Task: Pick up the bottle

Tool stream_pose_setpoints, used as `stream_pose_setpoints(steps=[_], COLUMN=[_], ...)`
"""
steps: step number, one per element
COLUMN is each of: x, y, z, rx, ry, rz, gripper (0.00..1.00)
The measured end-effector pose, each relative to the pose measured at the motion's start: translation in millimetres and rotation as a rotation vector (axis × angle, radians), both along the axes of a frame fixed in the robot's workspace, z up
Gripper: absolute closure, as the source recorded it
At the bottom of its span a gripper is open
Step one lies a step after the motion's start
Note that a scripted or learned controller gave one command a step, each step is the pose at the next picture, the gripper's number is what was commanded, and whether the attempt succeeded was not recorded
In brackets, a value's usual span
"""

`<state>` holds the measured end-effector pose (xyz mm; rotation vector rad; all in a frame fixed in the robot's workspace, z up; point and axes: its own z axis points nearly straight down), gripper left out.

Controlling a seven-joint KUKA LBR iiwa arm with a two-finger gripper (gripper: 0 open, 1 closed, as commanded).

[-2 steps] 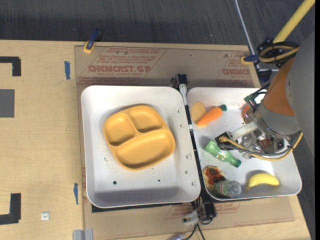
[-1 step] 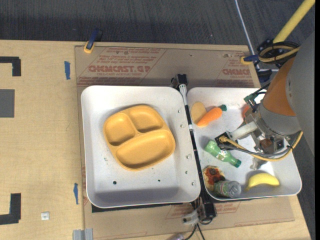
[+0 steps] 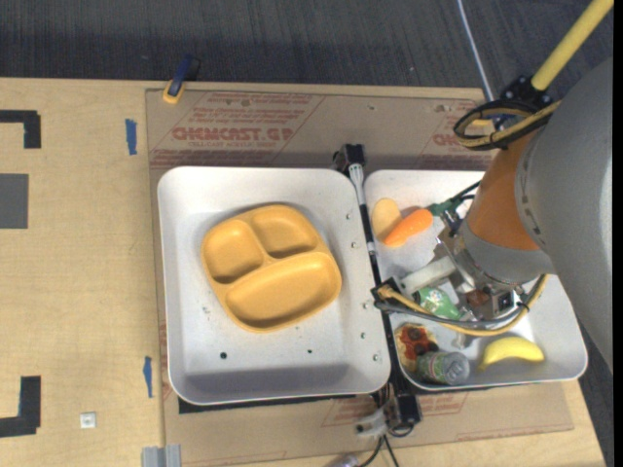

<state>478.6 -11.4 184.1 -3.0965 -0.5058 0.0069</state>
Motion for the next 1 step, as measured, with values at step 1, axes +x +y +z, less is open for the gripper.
stream_pose_setpoints(steps=[1], x=[0.6], y=[0.2], z=[9.8], rx=[0.0], ry=[0.001], rz=[0.002], gripper=[1.0])
